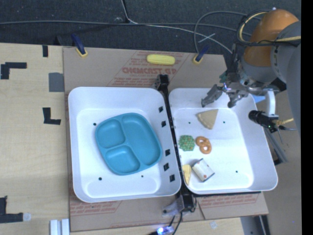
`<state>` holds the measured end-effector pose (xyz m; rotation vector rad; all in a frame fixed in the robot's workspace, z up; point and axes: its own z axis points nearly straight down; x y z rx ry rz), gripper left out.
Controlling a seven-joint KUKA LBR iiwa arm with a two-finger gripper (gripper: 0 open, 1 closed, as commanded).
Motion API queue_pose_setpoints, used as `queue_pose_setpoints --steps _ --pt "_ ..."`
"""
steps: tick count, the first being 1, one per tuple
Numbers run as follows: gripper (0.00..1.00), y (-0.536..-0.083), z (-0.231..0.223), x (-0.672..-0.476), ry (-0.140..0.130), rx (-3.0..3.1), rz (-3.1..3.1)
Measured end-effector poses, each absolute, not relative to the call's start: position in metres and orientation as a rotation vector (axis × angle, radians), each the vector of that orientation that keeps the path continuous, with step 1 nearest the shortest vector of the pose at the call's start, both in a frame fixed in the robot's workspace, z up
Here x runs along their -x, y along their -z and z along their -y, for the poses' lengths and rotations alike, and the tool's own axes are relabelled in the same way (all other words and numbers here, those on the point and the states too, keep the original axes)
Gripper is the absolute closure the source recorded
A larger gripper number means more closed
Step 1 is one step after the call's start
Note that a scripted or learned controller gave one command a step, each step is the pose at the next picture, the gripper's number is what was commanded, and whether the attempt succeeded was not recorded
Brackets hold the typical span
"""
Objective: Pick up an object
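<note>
— While the gripper (221, 99) hangs over the right bin (261, 165), is it holding anything?
— No, fingers spread, empty. Wedge (209, 118) lies just below; broccoli (186, 142), pretzel (204, 145) nearer front.

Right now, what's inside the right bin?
The right bin holds a tan wedge, green broccoli, an orange pretzel, a small white carton and a yellow piece partly hidden by the bin's edge.
</note>
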<state>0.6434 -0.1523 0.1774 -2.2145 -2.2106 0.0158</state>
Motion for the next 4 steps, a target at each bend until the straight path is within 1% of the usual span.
queue_pose_setpoints --steps 1,2,3,4 --pt "0.0 -0.187 0.152 -0.647 -0.002 2.22 2.222" --pt "0.0 -0.122 0.15 -0.645 -0.007 2.217 2.221" --pt "0.0 -0.083 0.149 -0.645 -0.003 2.22 2.225" --pt "1.0 -0.096 0.149 -0.647 -0.001 2.22 2.229"
